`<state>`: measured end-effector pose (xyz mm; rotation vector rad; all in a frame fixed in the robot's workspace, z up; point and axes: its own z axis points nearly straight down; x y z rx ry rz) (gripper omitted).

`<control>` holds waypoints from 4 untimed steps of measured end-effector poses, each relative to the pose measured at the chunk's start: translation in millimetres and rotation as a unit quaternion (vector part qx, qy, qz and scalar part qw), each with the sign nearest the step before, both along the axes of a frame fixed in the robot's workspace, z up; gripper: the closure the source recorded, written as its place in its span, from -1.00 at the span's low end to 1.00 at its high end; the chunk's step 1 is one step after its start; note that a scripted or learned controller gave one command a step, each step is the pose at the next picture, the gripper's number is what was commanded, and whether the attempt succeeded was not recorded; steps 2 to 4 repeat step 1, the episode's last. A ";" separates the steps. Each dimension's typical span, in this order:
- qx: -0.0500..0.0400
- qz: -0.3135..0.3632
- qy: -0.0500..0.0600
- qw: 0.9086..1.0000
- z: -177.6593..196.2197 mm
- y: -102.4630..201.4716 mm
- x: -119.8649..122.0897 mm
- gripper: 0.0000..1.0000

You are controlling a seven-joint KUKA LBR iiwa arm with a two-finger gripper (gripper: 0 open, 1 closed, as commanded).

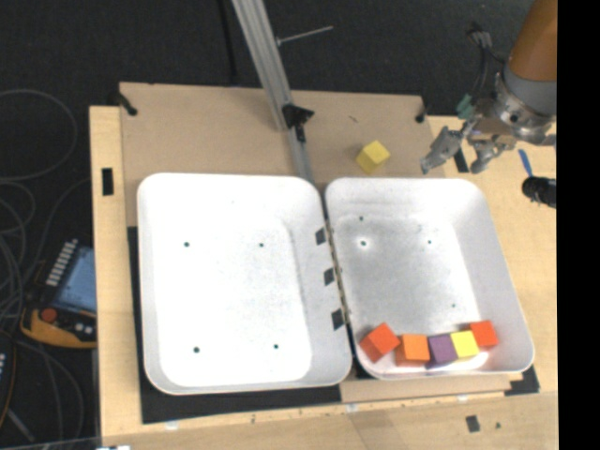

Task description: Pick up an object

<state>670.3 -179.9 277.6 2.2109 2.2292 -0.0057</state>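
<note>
Several small blocks line the near wall of the right bin: a red-orange block, an orange block, a purple block, a yellow block and a red block. Another yellow block lies on the bench behind the bins. My gripper hangs above the right bin's far right corner, fingers spread and open, with nothing between them.
The left bin sits beside the right one. A slanted metal pole rises from the bench behind the bins. Cables and a handheld pendant lie off the bench at the left.
</note>
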 end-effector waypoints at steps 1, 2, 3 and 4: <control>0.001 -0.005 0.003 1.000 -142.8 -31.4 -8.1 -1.00; 0.001 -0.005 0.003 1.000 -142.8 -31.4 -8.1 -1.00; 0.001 -0.005 0.003 1.000 -142.8 -31.4 -8.1 -1.00; 0.001 -0.005 0.003 1.000 -142.8 -31.4 -8.1 -1.00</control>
